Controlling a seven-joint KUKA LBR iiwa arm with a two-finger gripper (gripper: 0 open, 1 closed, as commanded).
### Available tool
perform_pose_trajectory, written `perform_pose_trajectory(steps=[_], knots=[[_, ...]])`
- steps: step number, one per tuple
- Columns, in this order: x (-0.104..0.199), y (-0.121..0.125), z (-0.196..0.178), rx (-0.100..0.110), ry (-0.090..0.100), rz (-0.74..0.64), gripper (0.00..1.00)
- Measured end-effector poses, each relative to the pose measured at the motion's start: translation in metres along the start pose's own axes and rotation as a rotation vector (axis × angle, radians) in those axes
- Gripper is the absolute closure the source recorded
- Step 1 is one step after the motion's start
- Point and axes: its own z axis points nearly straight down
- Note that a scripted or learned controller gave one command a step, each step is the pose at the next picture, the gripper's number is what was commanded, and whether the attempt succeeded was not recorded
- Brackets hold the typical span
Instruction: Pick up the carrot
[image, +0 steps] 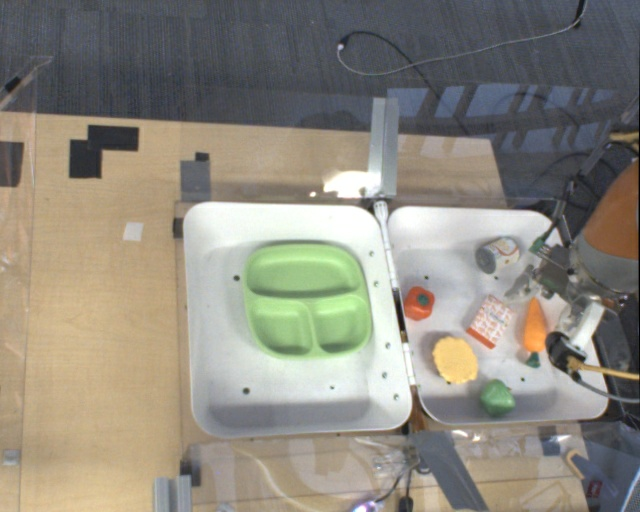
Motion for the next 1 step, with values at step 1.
perform_pose_trajectory(steps=[1], knots=[[-0.0034,-0.0043,-0.0027,0.003,-0.001,0.059,0.0]])
